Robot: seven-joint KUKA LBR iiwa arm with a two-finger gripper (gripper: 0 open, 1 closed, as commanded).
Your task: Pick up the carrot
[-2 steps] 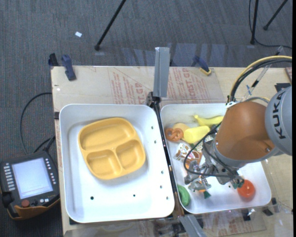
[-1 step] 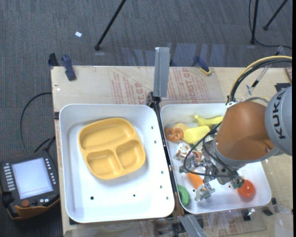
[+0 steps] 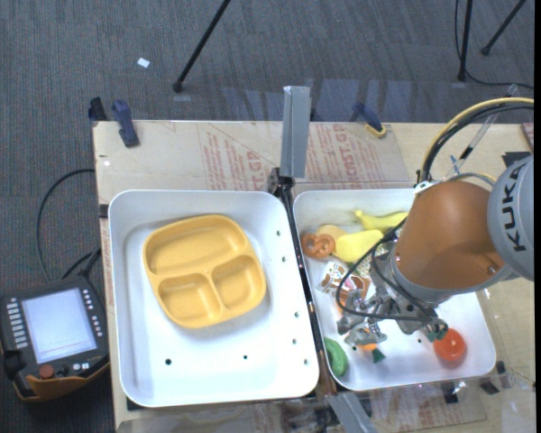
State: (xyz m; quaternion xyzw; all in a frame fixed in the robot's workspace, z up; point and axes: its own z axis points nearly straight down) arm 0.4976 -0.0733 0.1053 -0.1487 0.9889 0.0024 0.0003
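So the bench [image 3: 162,156] carries two shallow white bins side by side. The left bin [image 3: 135,368] has a yellow compartment tray [image 3: 205,269] sitting in its upper-middle part, a bit tilted, with three sections.

The arm [image 3: 451,237], with its big orange band, comes in over the right bin [image 3: 482,354] and covers a good chunk of that bin's middle and right side. The gripper [image 3: 371,325] hangs low over the bin's lower-middle area, right on top of the clutter there.

The carrot [image 3: 371,343] looks like the small orange piece with a green end lying right under the gripper tips, near the bin's front edge. It's touching or nearly touching the gripper, but honestly I can't tell whether the gripper is spread apart or closed, or whether it's got hold of anything. Too much cable and metal in the way.

Other stuff in the right bin: a banana [image 3: 379,218] near the back edge, a pale yellow item [image 3: 356,244] just below it, an orange ring-shaped thing [image 3: 319,245] by the left wall, a small printed packet [image 3: 335,280] below that, a tomato [image 3: 450,346] towards the front right corner, and a green item [image 3: 336,357] at the front left corner.
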